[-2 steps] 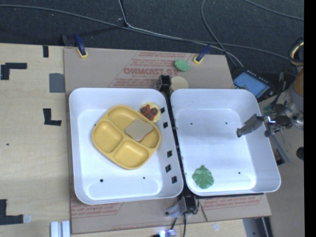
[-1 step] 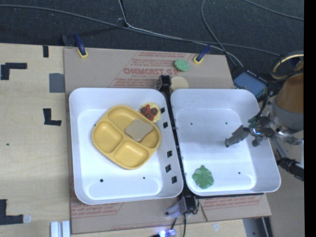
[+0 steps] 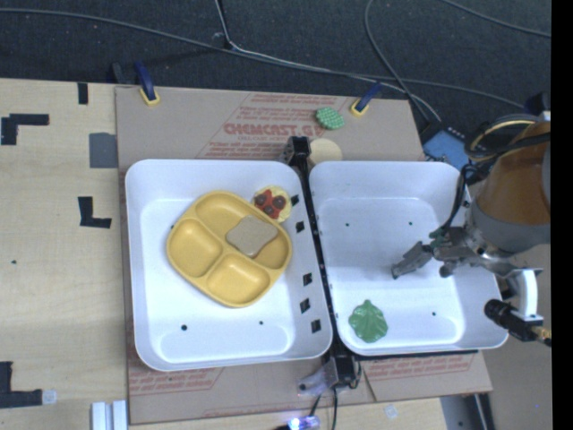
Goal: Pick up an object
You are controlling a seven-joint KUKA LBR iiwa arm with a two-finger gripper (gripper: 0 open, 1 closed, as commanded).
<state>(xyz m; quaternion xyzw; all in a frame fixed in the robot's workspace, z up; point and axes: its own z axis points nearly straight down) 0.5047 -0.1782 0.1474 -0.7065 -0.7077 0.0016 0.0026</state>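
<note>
1. 1 green leaf toy (image 3: 368, 321) lies in the right bin (image 3: 385, 179), near edge; it looks light, soft and flat, so pinch across its raised middle.
2. Gripper (image 3: 407, 264) hovers beyond it, fingers apart, empty.
3. Smooth white floor; the near wall crowds the leaf.

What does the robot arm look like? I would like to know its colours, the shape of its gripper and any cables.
The arm is a thick rounded body, orange above the wrist and grey below. Its gripper is dark grey metal with slim fingers. Thin cables loop beside the orange part.
</note>
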